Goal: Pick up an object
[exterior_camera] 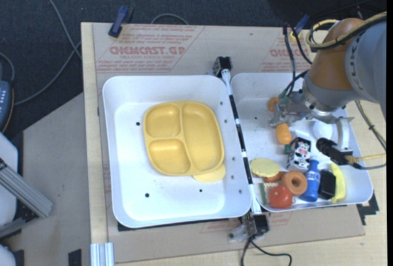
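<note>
Camera view: gripper is low in the right bin, over the upper end of the toy pile; whether it is open or shut cannot be told from this angle. Directly below it lies a small orange piece, likely the target; another orange bit sits just beside the gripper on its left. Judgement: the orange piece looks like a light, rigid plastic toy with a smooth rounded skin, so it may squirt out if pinched off-centre; best taken across its narrow waist. Neighbours crowd in: a black-and-white toy is touching or nearly touching its lower right, so a straight descent is advisable. Further down are a doughnut, a tomato, a blue bottle and a banana. Left bin holds a yellow divided plate.
</note>
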`<state>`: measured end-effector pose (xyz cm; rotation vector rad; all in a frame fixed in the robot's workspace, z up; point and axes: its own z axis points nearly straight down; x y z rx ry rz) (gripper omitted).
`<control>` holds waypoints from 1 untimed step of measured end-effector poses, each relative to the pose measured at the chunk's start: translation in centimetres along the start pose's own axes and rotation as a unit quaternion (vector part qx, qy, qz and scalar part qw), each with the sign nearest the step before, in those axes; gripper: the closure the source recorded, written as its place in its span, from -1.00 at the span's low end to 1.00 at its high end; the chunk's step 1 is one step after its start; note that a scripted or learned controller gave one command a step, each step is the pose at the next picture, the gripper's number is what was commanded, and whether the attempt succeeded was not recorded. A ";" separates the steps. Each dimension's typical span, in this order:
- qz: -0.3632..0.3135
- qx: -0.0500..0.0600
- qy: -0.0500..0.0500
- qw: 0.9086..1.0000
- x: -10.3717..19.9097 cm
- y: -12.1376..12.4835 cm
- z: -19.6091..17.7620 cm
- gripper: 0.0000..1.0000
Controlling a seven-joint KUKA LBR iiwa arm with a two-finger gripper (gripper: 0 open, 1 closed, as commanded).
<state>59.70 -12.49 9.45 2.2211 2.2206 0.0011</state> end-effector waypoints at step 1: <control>-0.001 -0.001 0.000 1.000 6.5 1.7 -9.1 1.00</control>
